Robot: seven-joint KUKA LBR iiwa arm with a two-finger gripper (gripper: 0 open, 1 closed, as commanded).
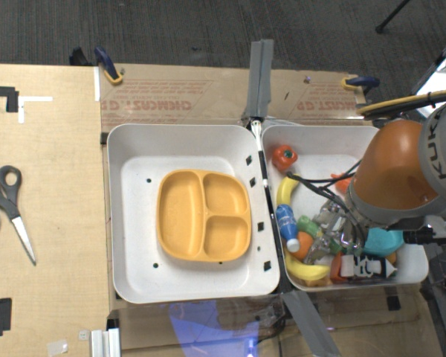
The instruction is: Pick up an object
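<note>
Across a tan bench (44, 222) sit two shallow white bins side by side, seen from above at a slant. Behind them lies a sheet of cardboard (178, 99) held by blue clamps (108, 64). Filling much of the left bin (126, 222) is a yellow plate (204, 216) with three compartments, lying flat near the middle.

Reaching over the right bin (320, 136) from the right is the grey arm (438, 155), its orange band (394, 173) large in view. Below the band, the gripper (328, 238) points down and to the left into a pile of toys in the bin's lower half; whether its fingers are apart or together cannot be told, since cables and metal parts clutter that spot.

Among the toys, a banana (306, 272) lies along the bottom edge, with a second banana (285, 190) curving higher up. A teal block (384, 240) sits just right of the gripper. A blue bottle (286, 225) lies beside the bin's left wall, an orange ball (303, 244) just right of it. A small tomato (285, 155) sits apart near the top.

Scissors (11, 207) rest at the bench's far left.
</note>
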